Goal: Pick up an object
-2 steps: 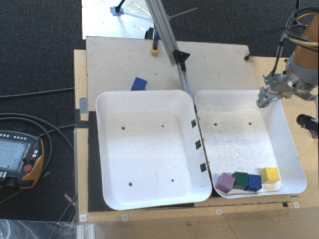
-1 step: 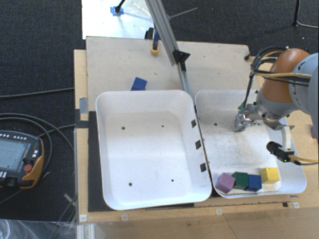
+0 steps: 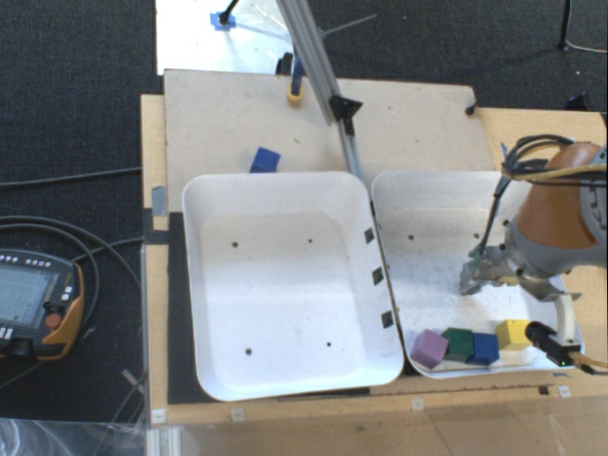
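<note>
Grey gripper [image 3: 474,278], finger state unclear, hovers above 4 blocks: purple block [image 3: 428,347], green block [image 3: 460,341], blue block [image 3: 484,349], yellow block [image 3: 513,333]; best to lower onto the separate yellow.

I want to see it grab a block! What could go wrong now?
The purple block, green block, blue block and yellow block sit packed together along the near wall of the right bin. The gripper might knock a neighbour instead of grabbing one. The bin wall is right beside them, so it may get in the way. The gripper also hangs above bare floor, so closing there would probably catch nothing.
</note>
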Robot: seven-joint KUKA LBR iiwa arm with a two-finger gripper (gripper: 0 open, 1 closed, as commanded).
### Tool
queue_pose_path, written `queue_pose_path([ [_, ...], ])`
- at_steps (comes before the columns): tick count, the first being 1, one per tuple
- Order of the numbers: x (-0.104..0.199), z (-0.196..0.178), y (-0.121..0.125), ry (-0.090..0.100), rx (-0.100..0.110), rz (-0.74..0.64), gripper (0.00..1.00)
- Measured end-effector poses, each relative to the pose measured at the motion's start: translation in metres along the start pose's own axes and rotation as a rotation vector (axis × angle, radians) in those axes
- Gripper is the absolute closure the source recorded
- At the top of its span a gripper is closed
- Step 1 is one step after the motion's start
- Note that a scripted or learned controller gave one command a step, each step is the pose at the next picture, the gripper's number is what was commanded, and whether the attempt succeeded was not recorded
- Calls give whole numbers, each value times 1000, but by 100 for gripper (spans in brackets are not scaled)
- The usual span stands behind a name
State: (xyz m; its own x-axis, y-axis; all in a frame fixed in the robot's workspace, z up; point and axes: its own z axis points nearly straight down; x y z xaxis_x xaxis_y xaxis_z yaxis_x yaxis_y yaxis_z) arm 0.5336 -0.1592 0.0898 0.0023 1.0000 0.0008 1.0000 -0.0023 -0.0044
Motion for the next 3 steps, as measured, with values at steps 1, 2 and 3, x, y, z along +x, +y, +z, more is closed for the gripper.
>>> queue_pose_path([
  [1, 9, -3, 111, -2, -14, -11, 100],
  [2, -26, -27, 24, -3, -4, 2, 100],
  [3, 41, -49, 101, 0, -16, -16, 100],
])
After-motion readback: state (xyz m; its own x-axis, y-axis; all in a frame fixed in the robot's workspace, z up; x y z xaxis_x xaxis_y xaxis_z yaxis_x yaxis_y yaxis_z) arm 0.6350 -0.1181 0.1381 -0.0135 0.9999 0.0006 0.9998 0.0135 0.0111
